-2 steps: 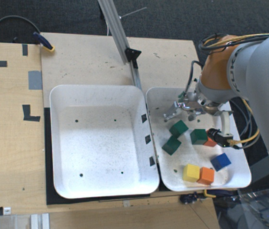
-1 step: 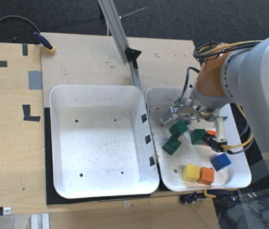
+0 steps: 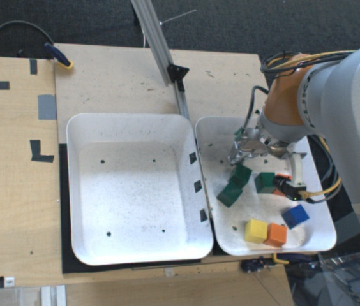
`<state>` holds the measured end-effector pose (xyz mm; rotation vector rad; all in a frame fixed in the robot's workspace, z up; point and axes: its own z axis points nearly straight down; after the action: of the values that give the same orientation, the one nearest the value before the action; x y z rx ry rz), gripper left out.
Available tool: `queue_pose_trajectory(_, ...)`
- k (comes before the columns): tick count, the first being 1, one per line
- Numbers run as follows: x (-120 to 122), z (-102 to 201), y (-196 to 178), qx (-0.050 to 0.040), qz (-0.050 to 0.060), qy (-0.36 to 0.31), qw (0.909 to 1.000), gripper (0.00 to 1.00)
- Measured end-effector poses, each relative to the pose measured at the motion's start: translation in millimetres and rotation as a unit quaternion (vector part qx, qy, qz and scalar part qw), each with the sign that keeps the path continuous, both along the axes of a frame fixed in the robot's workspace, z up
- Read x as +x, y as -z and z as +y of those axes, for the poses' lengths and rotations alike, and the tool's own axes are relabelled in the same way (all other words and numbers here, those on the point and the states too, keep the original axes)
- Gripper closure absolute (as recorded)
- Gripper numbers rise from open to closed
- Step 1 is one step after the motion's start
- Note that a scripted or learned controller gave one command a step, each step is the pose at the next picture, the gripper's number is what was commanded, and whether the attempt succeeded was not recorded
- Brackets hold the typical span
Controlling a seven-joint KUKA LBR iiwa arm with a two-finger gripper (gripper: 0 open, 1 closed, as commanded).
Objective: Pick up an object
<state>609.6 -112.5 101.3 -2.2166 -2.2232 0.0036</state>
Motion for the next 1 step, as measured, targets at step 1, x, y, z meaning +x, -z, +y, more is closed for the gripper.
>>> queue_pose_trajectory(1,-0.8,-6.6,-44.9,-0.0004,-0.003,0.001,1.0,1.0)
